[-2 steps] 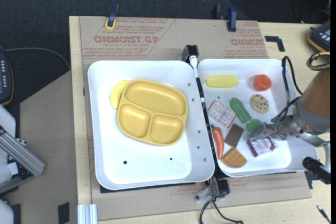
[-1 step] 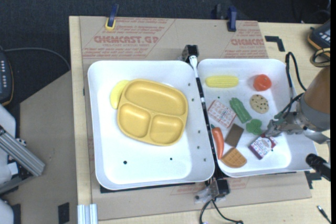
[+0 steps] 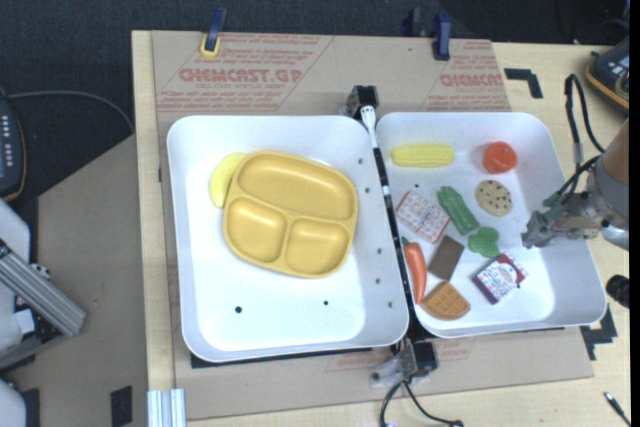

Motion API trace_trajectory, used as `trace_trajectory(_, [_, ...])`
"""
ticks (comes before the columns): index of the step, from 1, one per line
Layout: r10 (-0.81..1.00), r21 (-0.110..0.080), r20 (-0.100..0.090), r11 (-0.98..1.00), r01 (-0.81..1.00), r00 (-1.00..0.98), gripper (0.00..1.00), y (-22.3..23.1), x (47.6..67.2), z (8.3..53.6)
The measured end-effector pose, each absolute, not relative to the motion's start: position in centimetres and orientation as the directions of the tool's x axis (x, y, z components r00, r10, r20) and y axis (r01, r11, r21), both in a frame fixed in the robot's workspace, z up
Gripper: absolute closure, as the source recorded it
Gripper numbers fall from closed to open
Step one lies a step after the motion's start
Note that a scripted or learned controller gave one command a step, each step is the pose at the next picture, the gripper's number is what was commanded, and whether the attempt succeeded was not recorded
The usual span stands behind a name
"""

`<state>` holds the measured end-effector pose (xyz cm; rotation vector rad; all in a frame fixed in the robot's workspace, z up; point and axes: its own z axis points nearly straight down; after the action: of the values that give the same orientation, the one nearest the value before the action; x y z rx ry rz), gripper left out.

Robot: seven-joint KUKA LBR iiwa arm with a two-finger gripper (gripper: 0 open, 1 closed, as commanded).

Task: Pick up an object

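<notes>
One fixed camera above the bench, looking down at a slant, both white bins (image 3: 190, 215) in frame

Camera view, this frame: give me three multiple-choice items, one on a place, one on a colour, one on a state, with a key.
1. Where does the yellow tray lie?
A. in the left bin
B. in the right bin
C. on the floor

2. What colour is the ball by the cookie?
A. blue
B. red-orange
C. white

3. How does the end effector stand to the toys?
A. it grips the corn
B. it rests on the waffle
C. it is over the right bin's right part, apart from them

Key: 1 A, the tray sits in the left bin with a banana under its edge. 2 B, the ball above the cookie is red-orange. 3 C, the end effector is over bare floor of the right bin, with the corn and waffle away from it.
</notes>
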<state>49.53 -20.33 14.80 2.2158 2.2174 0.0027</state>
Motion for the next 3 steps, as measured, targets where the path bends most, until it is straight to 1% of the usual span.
trace_trajectory(2, [1.0, 0.006, -0.003, 0.001, 1.0, -0.001, 1.0, -20.3, 49.6, 22.7])
trace_trajectory(3, [1.0, 0.005, 0.001, 0.007, 1.0, -0.007, 1.0, -15.0, 53.1, 23.1])
